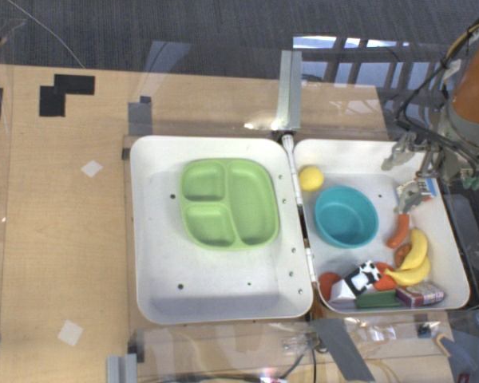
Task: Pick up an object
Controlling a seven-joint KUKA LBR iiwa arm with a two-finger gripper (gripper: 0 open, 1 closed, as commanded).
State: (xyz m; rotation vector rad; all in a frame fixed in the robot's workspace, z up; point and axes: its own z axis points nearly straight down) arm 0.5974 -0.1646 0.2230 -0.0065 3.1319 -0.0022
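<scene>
Nearest to us, along the front wall of the right bin (461, 287), we are seeing a huddle of small things: a red ball (329, 282), a black and white toy (364, 277), a green block (378, 299) and a small purple box (420, 295), all lying close together or touching. Just behind them a banana (413, 258) is curving along the right side, with an orange carrot-like piece (399, 230) lying beside its upper end. Further back we are finding a blue bowl (346, 216) sitting upright in the middle of the bin, and a yellow ball (310, 178) resting just behind it near the dividing wall. In the left bin (156, 290) a green divided plate (227, 203) is lying flat at the centre. At the far right the gripper (415, 170) is hanging over the right bin's back corner, above the carrot-like piece, and we cannot tell whether it is spread or closed; nothing is visibly clasped in it
</scene>
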